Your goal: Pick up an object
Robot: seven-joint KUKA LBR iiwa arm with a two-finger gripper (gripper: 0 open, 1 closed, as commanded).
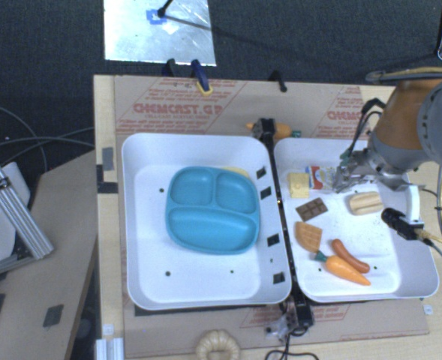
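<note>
My gripper (345, 174) hangs low over the far part of the right bin (419, 276), with the arm coming in from the right. Just to its left lies a small red and white packet (323, 177), and beyond that a yellow cheese block (299, 184). A pale bread roll (365, 202) lies just in front of the gripper, to its right. Nearer the front are a brown chocolate bar (311, 208), a tan waffle (308, 236), an orange carrot (346, 268) and a red sausage (350, 255). I see nothing held.
The left bin (142, 201) holds a blue divided plate (211, 208), with a yellow piece (237, 171) peeking out from its far edge. An orange object (281, 131) sits behind the bins at the divider. A beige ring (219, 345) lies on the bench front.
</note>
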